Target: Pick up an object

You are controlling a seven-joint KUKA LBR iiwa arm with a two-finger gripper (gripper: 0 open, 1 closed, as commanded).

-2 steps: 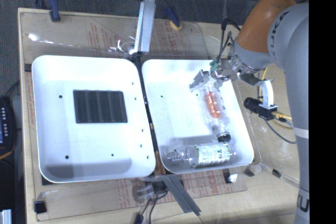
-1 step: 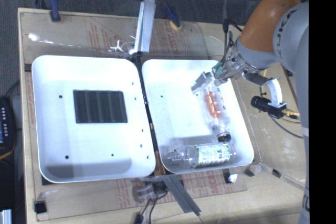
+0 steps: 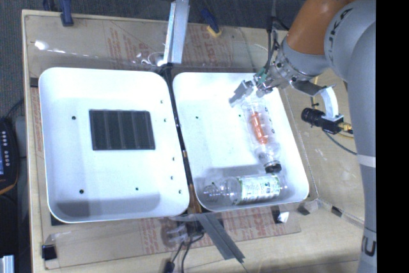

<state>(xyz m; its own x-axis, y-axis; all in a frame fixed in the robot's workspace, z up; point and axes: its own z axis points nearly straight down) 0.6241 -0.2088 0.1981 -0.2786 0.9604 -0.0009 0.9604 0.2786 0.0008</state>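
In the right bin (image 3: 211, 137) lie two clear plastic bottles. One with an orange label (image 3: 260, 130) lies along the right side, its black cap toward the front. The other, with a green and white label (image 3: 248, 188), lies along the front wall. My gripper (image 3: 248, 90) hangs over the back of the right bin, just above the far end of the orange-label bottle. Whether it touches the bottle cannot be told. A dark grey ribbed rectangular block (image 3: 121, 130) lies flat in the middle of the left bin (image 3: 64, 176).
The grey arm with its orange band (image 3: 316, 22) reaches in from the upper right. A metal bar (image 3: 176, 29) stands behind the seam between the bins. Blue clamps (image 3: 65, 8) grip the bench's back edge. A black fitting (image 3: 319, 118) sits right of the right bin.
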